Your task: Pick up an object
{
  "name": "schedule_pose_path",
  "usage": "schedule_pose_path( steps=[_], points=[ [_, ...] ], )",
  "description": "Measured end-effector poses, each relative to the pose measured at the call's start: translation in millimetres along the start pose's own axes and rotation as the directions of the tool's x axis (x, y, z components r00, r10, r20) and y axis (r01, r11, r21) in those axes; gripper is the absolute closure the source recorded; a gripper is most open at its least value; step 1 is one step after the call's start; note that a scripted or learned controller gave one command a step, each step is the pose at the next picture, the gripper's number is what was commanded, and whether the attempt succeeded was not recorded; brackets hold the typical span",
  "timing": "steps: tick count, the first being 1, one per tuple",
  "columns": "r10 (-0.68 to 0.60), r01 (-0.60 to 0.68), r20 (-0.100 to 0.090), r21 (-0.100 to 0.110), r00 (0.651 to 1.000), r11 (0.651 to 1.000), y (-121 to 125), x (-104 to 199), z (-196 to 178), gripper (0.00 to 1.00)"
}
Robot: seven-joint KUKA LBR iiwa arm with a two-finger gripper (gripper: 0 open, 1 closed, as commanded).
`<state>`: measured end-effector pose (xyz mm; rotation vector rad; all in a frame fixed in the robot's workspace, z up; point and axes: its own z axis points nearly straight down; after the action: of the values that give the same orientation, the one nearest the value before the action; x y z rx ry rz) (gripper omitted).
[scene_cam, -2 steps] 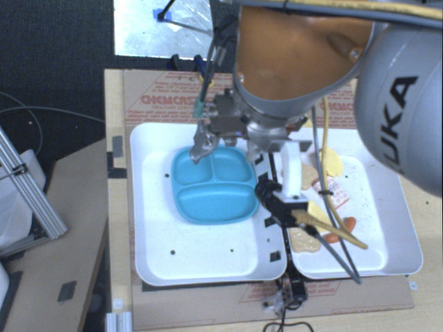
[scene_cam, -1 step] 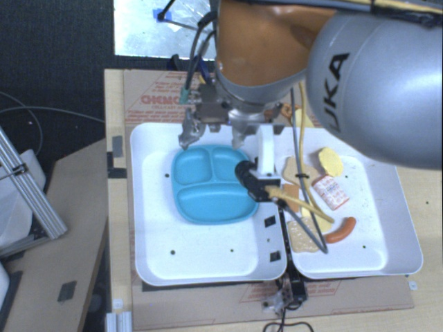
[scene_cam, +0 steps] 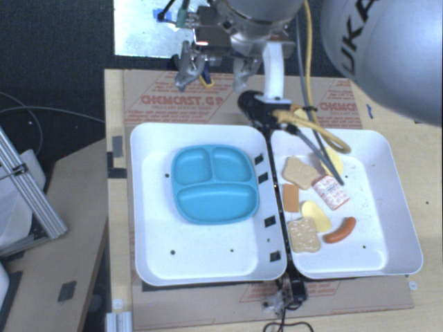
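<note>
Grey and bulky, the arm [scene_cam: 374,40] fills the top right of the view, with its orange band at the top edge, and it hangs high above the back of the surface [scene_cam: 83,185]. Below it sit two white bins side by side: the left bin [scene_cam: 156,254] carries a blue divided plate [scene_cam: 213,184], and the right bin [scene_cam: 394,206] holds the small toy foods. These lie close together near the bin's left half: a slice of toast [scene_cam: 299,172], a cracker [scene_cam: 304,234], a yellow piece [scene_cam: 316,215], a red-and-white packet [scene_cam: 331,191], an orange block [scene_cam: 291,198] and a little sausage [scene_cam: 339,230]. The jaws [scene_cam: 214,71] hang above the cardboard behind the left bin, well apart from all the food, standing open with nothing between them. The likely trouble from here is the crowding: several pieces touch or nearly touch, so a descent could nudge a neighbour or close on two things. The flat pieces may also slip out, offering little edge to pinch.
</note>
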<state>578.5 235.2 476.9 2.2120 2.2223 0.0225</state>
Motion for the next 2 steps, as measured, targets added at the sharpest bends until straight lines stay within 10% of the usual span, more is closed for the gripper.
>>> schedule_pose_path(
  steps=[1, 2],
  points=[
    [-0.001, 0.001, 0.002, 0.008, 1.0, 1.0, -1, 0, -6, 1.0],
    [0.005, -0.005, 0.004, 0.004, 1.0, 1.0, 80, -2, -54, 1.0]
  ],
)
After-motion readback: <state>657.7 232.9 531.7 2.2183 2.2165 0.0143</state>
